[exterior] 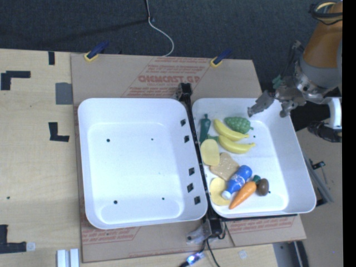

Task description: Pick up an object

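Observation:
The right bin (289, 149) holds a pile of toy food: two yellow bananas (233, 138), a green leafy piece (238, 124), a dark green vegetable (204, 128), a pale yellow slice (209, 152), a tan cracker (225, 164), a blue bottle (238, 181), an orange carrot (242, 194) and a small brown piece (262, 187). My gripper (268, 111) hangs over the far right part of this bin, up and to the right of the bananas. It is open, with nothing between its fingers.
The left bin (133, 160) lies beside the right one, with a black divider (192, 149) between them. Both rest on a cardboard sheet (161, 77) on the wooden bench. A cable (158, 26) runs across the dark floor behind.

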`<action>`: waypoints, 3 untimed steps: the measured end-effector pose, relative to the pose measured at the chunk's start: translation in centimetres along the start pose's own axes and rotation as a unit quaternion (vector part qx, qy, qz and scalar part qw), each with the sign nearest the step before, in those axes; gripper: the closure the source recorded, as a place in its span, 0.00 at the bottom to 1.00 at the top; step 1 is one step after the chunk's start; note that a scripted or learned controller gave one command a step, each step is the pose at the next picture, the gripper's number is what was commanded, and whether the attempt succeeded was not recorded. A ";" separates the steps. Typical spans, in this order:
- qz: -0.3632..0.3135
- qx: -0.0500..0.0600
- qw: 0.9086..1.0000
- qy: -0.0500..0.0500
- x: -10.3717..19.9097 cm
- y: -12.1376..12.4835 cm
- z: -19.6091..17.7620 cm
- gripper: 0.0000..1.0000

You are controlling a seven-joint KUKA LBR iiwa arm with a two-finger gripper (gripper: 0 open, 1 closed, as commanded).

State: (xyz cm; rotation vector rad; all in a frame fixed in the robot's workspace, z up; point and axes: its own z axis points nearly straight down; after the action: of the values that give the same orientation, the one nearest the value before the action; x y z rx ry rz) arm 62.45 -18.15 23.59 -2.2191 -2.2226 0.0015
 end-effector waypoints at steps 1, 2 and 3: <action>-0.001 0.003 1.000 0.000 -0.9 3.8 15.8 0.00; -0.002 0.001 1.000 -0.001 -0.9 3.9 13.9 1.00; -0.003 0.001 1.000 0.001 9.2 -1.5 10.0 1.00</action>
State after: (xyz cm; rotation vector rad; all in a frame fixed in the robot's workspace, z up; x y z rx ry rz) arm 60.93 -9.00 13.59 -2.2100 -2.2276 -0.0003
